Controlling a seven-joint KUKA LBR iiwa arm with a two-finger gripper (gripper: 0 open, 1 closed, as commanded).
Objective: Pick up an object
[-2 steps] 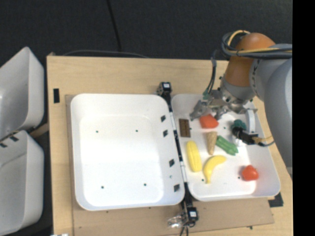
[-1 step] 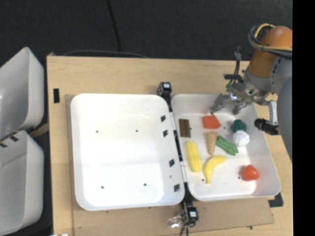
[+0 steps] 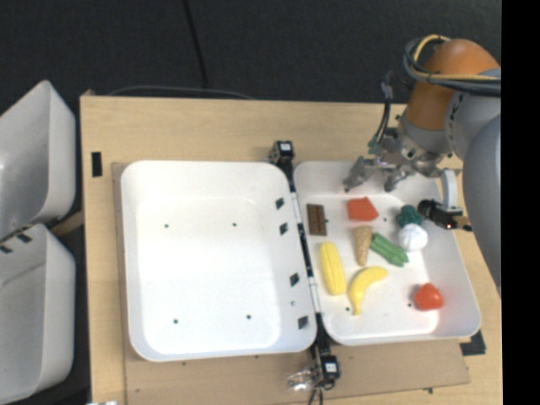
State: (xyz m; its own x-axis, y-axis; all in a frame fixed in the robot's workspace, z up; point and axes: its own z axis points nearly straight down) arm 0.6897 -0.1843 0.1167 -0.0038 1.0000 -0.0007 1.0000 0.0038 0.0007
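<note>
We've got a bunch of toy food sitting in the right bin [image 3: 472,310]: a red block [image 3: 363,209], corn [image 3: 332,267], a banana [image 3: 365,285], a tomato [image 3: 428,297] and a green pepper [image 3: 389,250]. The hand [image 3: 375,174] hangs over the bin's far edge, just above the red block, fingers spread open, gripping nothing. The left bin [image 3: 135,260] sits alongside on the table [image 3: 194,125].

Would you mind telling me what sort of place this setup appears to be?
Probably a robotics lab's grasping test bench: two white bins on a wooden bench, toy food like a banana and corn cob, and a robot arm's gripper overhead.
</note>
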